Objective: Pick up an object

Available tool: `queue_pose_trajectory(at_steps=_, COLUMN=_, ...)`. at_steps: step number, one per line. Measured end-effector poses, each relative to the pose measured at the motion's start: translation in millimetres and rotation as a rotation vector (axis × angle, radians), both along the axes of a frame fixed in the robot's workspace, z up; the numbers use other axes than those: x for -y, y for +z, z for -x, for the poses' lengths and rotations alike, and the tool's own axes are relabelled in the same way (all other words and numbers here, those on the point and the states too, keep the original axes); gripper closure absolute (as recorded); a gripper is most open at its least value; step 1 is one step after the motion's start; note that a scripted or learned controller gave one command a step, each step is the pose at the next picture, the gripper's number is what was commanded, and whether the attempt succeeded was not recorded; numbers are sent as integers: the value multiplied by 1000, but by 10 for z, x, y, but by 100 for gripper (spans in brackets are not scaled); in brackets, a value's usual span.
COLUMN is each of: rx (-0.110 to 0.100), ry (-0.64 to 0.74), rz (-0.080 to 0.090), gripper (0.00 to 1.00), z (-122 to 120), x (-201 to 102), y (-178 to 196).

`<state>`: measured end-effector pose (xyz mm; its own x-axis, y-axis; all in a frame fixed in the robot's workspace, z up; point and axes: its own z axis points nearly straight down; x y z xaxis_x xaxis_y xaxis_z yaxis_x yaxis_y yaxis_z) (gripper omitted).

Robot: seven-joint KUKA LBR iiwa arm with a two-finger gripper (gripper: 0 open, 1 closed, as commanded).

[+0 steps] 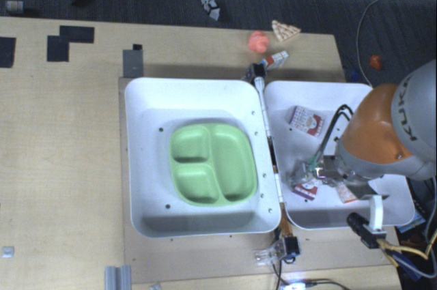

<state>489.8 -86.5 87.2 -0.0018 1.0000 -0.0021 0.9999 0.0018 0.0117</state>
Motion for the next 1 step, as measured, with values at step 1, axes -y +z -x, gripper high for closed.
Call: queue_pose_trajectory(at_steps=1, rx=5, ry=0, rz=1, gripper=100, z=-20, x=-1, y=110)
